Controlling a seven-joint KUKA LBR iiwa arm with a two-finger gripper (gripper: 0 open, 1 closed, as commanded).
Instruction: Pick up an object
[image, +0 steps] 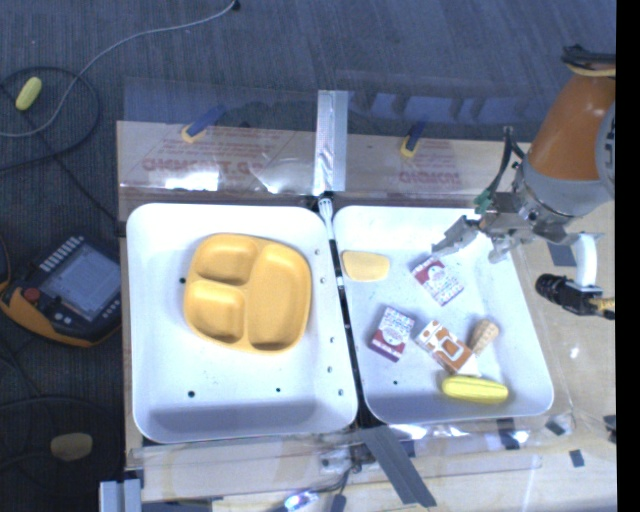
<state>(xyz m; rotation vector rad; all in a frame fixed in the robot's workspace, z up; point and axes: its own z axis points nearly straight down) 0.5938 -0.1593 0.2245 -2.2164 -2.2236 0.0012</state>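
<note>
My gripper (473, 244) hovers over the far part of the right bin (530, 330), its fingers spread open and nothing between them. Just below and left of it lies a small red and white packet (437, 280). Further toward the front are a red and white box (392, 333), an orange and white packet (443, 343), a tan cone-shaped piece (485, 335) and a yellow banana (475, 389). A pale yellow flat piece (365, 265) lies by the bin's left wall.
The left bin (150, 390) holds a yellow divided plate (247, 291). A raised divider (341, 300) runs between the bins. A handheld pendant (70, 290) lies on the floor at the left. The arm's orange band (575, 125) rises at the right.
</note>
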